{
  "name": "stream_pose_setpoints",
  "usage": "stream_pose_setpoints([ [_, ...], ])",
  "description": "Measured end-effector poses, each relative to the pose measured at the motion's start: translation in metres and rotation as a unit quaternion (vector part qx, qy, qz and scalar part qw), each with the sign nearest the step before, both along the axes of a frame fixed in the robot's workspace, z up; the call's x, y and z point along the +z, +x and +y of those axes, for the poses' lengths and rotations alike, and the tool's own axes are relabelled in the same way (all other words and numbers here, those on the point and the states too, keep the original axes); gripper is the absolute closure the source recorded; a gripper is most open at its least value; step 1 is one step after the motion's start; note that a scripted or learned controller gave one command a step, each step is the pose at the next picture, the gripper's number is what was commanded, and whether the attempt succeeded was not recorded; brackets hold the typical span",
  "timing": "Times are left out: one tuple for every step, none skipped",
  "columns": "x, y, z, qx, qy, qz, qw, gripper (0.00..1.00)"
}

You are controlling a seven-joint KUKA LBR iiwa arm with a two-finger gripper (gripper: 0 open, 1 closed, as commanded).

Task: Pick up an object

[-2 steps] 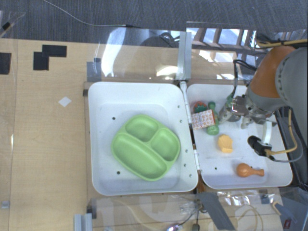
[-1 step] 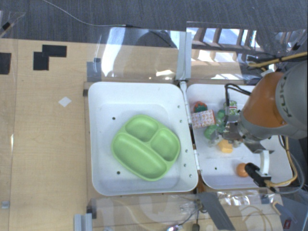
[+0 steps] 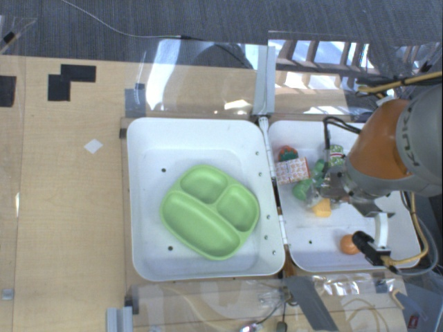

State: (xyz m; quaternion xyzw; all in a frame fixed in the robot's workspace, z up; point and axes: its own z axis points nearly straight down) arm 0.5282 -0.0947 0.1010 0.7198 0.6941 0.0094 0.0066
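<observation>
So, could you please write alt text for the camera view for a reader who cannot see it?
A grey arm with an orange band reaches from the right over the right bin, which holds small items including a yellow piece and an orange ball. The left bin holds a green divided plate.

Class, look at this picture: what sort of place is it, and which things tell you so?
Probably a robot test lab: a robot arm reaches over two white bins, one with a green divided plate, the other with small toys.

Grey arm [image 3: 423, 133] with orange band [image 3: 377, 144] and black cables.
</observation>
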Motion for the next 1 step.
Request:
stream_pose_setpoints([
  [0.0813, -0.0083, 0.056, -0.023, -0.0013, 0.011, 0.9997, 1.0],
])
